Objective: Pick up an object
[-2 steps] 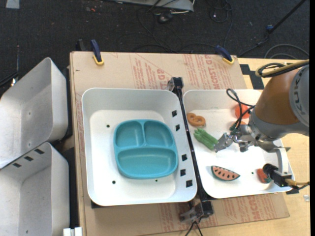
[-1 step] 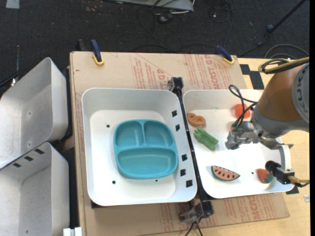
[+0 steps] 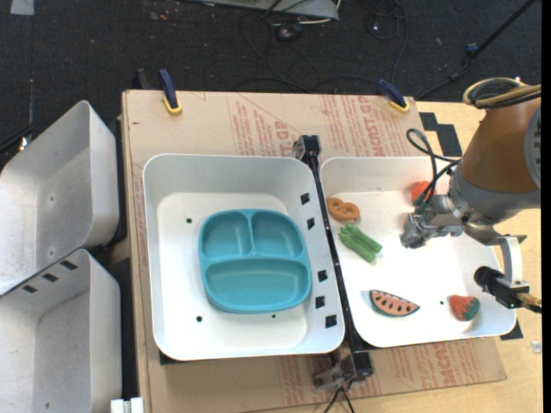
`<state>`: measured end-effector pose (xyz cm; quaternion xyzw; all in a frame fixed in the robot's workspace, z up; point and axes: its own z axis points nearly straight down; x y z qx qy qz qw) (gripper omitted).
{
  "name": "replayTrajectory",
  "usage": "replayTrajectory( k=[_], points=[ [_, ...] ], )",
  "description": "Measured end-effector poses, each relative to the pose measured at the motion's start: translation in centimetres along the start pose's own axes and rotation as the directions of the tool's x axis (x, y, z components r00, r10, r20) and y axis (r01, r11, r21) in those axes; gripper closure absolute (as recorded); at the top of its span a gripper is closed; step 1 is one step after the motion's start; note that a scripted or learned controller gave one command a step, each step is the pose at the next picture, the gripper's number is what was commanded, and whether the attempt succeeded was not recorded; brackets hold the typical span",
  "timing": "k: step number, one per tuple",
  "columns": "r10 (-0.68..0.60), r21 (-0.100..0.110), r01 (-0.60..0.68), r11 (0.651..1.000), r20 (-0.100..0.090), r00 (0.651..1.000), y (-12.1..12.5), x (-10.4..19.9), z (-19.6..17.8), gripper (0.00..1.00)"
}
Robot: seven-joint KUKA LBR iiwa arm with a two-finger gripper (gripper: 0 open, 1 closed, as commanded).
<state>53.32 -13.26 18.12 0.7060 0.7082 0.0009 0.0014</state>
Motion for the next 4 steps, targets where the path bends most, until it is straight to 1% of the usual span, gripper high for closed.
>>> replayTrajectory(
  k=[1, 2, 4],
  points=[
    [0.000, -0.002, 0.000, 1.000, 0.001, 1.000, -0.2, 0.7, -6.0, 1.00],
    [0.000, 0.000, 0.000, 1.000, 0.000, 1.000, -0.1, 0.7, -8.0, 1.00],
    [-0.004, 0.001, 0.004, 1.000, -0.001, 1.000, 3.4, 12.3, -7.9, 1.00]
  ],
)
